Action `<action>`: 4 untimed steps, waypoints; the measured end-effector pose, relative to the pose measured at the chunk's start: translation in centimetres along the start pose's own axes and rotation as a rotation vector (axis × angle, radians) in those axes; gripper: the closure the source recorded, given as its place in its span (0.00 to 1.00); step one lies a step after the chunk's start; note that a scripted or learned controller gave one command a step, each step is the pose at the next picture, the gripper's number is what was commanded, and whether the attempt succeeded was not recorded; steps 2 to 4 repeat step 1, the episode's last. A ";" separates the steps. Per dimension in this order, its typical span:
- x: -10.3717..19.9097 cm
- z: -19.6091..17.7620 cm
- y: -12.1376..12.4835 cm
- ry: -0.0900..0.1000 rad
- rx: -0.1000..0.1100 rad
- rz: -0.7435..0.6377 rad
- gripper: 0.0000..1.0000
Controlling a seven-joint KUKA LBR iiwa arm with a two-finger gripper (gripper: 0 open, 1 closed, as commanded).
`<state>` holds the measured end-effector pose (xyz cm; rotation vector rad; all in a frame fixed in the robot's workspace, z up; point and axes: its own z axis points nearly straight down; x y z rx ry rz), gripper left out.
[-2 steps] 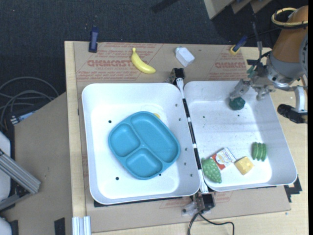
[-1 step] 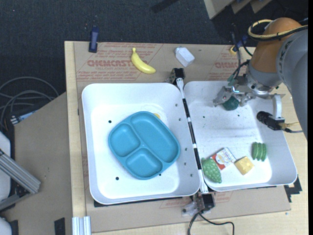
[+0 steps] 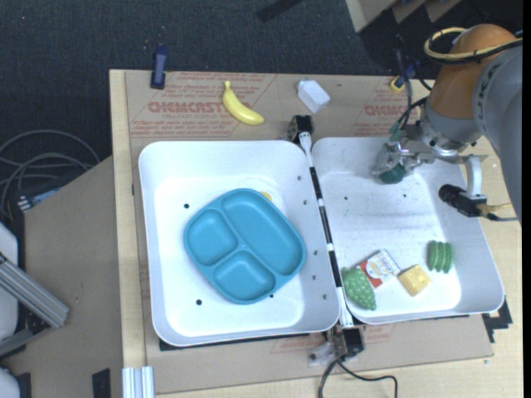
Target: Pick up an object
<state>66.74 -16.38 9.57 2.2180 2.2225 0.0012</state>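
My gripper (image 3: 390, 167) hangs low over the far part of the right bin (image 3: 390, 214), near its back wall. A small dark teal shape sits right at its tip; I cannot tell whether that is part of the gripper or an object. Near the bin's front edge lie a bumpy green object (image 3: 359, 288), a red and white packet (image 3: 380, 267), a yellow block (image 3: 413, 280) and a green ridged piece (image 3: 440, 255), all well apart from the gripper.
A blue divided plate (image 3: 242, 245) lies in the left bin (image 3: 166, 181). Behind the bins on the bench are a yellow banana (image 3: 241, 106), a white block (image 3: 314, 96) and a small blue item (image 3: 158, 65). A black part (image 3: 460, 199) juts over the right bin's right side.
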 end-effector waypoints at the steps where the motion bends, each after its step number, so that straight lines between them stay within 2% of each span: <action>1: 8.3 -9.1 -1.8 0.001 -0.002 0.000 1.00; 4: 8.3 -9.1 -1.8 0.001 -0.002 0.000 1.00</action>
